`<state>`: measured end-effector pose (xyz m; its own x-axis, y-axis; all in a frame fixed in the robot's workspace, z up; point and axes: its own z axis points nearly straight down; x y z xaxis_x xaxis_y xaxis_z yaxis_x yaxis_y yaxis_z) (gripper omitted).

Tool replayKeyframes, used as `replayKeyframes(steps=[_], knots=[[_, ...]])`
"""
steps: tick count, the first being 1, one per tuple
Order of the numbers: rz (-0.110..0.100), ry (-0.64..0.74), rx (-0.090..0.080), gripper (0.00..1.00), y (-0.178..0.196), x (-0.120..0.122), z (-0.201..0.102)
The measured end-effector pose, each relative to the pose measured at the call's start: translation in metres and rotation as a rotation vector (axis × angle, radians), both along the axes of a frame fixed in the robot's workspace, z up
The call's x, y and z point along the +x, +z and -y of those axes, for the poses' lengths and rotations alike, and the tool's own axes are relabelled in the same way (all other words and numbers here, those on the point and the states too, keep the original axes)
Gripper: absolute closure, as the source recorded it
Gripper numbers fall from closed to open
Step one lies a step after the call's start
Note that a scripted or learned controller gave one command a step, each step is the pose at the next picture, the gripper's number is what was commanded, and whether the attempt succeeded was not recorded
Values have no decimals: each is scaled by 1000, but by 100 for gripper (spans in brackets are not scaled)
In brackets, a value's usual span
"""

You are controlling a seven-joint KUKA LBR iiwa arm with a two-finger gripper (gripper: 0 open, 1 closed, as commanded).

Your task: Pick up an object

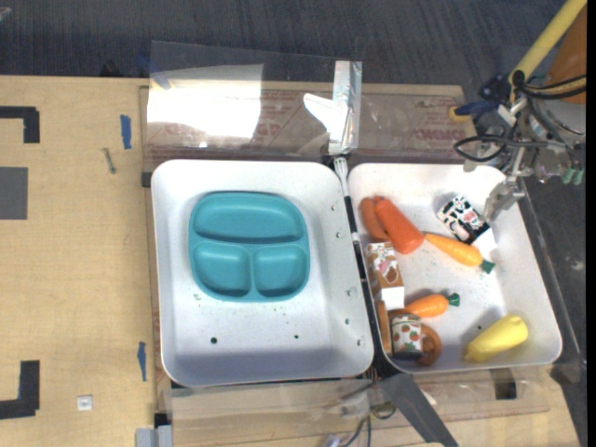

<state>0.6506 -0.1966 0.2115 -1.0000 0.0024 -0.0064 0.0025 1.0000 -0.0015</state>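
Note:
The right bin (pixel 531 277) holds several toy foods. A red-orange sausage (pixel 391 223) lies at its upper left, and a long carrot (pixel 456 248) lies in the middle. A black-and-white patterned item (pixel 461 215) sits near the bin's top. A small carrot (pixel 430 304) and a yellow fruit (pixel 496 338) lie lower down. Along the bin's left wall are a printed snack packet (pixel 383 264), a white block (pixel 392 297) and a small printed can (pixel 408 334). My gripper (pixel 500 198) hangs over the bin's upper right, just right of the black-and-white item, with nothing seen in it.
The left bin (pixel 177 333) carries a teal divided plate (pixel 249 245). A clear plastic sheet (pixel 251 110) stands behind the bins. Cables (pixel 494 110) trail by the wrist at the top right. Wooden bench surface (pixel 65 250) lies to the left.

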Motion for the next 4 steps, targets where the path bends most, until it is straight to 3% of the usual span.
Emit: replayKeyframes(steps=[1,2,3,4], knots=[[3,33,0,0,-111,8,24],[3,19,4,0,-124,-15,-71],[16,17,-1,100,-109,-12,-68],[4,147,-3,100,-123,19,-92]])
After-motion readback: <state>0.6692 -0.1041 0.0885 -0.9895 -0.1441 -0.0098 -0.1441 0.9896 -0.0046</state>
